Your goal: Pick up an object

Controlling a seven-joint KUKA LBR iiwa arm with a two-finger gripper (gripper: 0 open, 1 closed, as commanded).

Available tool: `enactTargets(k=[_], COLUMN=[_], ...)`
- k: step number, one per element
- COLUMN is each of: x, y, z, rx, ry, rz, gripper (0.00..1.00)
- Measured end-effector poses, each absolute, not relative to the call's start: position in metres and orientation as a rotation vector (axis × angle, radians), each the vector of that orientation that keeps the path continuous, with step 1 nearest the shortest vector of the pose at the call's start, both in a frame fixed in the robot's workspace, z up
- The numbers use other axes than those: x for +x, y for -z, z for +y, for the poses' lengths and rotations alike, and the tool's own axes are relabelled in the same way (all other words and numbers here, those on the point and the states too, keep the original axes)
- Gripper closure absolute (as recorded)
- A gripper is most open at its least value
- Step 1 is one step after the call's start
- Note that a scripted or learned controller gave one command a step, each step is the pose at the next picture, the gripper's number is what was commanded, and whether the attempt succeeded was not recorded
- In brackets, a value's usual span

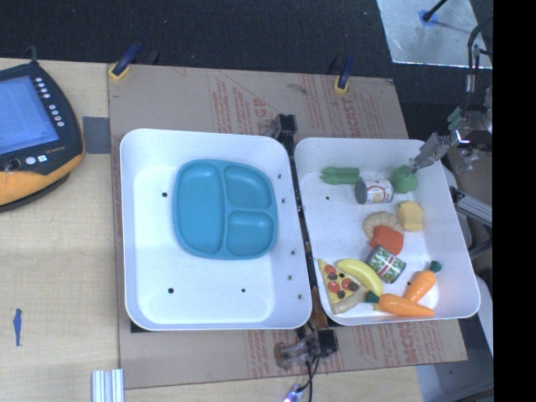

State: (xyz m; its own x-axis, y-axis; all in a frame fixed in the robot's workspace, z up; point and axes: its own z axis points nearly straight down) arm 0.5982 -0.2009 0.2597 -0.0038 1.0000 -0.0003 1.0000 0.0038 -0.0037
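We are hovering our gripper (429, 152) over the right bin's (452, 224) far right rim, near the green toy (404, 179); its opening we cannot tell.

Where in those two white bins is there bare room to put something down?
The left bin has bare floor all around the blue plate, widest along its front edge. In the right bin, the left strip below the green toy is free. Its front right is crowded: banana, carrots, can.
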Motion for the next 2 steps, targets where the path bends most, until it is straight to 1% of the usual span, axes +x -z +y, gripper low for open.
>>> enactTargets(k=[1,2], x=[0.538,0.476], y=[-0.119,-0.092], z=[-0.212,-0.212], rx=[-2.212,-2.214], ry=[-0.007,-0.004], rz=[-2.224,-2.225], gripper=[0.00,0.00])
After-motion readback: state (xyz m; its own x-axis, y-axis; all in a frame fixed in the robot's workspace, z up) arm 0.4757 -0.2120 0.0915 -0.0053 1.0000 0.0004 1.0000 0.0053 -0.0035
